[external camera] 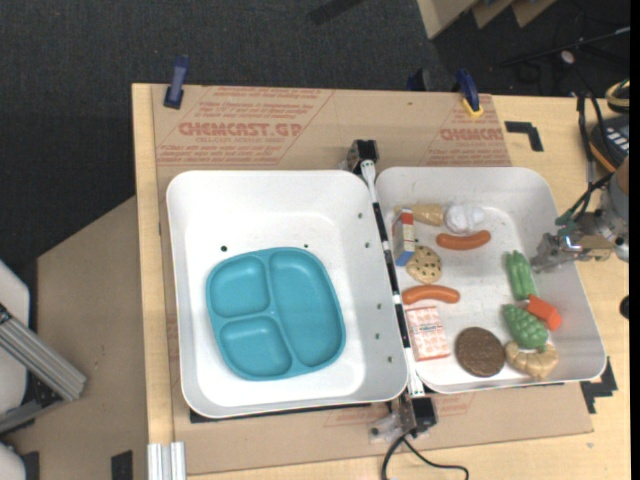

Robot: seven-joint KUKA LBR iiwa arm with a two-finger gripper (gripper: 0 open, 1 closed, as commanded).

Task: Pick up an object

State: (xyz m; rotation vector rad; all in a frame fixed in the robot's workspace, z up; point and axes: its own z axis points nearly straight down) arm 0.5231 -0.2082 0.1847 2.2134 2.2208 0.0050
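A dark carpeted floor (200, 28) is surrounding the bench (300, 128), whose brown board is lying under printed red lettering and being held by blue clamps (176, 80) at its far edge. Two white bins are sitting side by side on it — the left bin (200, 208) is carrying a teal divided plate (275, 311), and the right bin (530, 193) is holding the small objects. Among these, a brown disc (481, 351) is lying near the front, a red-and-white packet (425, 332) beside it, two sausages (464, 239) toward the middle, a cookie (425, 263) between them, and a green vegetable (518, 274) toward the right with an orange piece (543, 311) just in front of it. The gripper (553, 254) is reaching in from the right, hanging over the right bin's right side near the green vegetable — nothing is showing between its fingers, and I cannot tell whether they are apart or together.
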